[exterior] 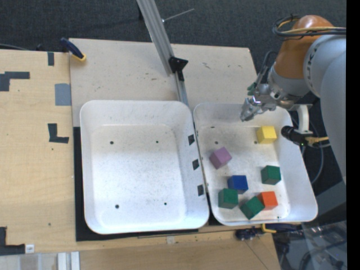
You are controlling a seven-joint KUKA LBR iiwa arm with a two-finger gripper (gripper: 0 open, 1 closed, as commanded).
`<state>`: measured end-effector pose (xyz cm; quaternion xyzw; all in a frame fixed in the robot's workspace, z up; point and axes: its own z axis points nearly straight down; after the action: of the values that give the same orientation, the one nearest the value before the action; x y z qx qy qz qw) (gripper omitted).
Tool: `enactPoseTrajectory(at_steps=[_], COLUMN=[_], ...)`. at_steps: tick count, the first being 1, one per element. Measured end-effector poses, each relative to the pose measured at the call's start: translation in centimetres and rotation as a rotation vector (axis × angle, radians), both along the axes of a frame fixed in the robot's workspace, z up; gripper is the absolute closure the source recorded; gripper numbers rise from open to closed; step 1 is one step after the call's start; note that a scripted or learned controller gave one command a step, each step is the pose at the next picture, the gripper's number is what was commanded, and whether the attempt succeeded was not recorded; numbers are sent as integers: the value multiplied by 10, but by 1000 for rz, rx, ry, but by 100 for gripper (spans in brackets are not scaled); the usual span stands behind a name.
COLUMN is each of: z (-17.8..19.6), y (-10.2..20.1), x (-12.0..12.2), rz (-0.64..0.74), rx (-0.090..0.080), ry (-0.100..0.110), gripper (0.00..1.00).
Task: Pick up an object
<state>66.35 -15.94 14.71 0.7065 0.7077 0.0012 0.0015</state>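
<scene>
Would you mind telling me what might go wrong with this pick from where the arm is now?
1. The claw sits near the right bin's far rim; descending there could strike the wall.
2. No block lies under it; the yellow block is nearest but offset, so it may close on nothing.
3. The green and orange blocks touch, so grasping one may jostle the other.

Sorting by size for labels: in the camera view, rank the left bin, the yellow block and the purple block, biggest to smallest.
1. left bin
2. purple block and yellow block: they look about alike, too close to rank.
</scene>
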Motion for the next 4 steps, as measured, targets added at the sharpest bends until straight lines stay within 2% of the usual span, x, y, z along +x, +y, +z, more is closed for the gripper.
enactPoseTrajectory(at_steps=[2,4], z=[100,78], y=[1,102], x=[-9,-49], rz=[0,3], rx=[-1,2], ry=[-2,8], gripper=[100,100])
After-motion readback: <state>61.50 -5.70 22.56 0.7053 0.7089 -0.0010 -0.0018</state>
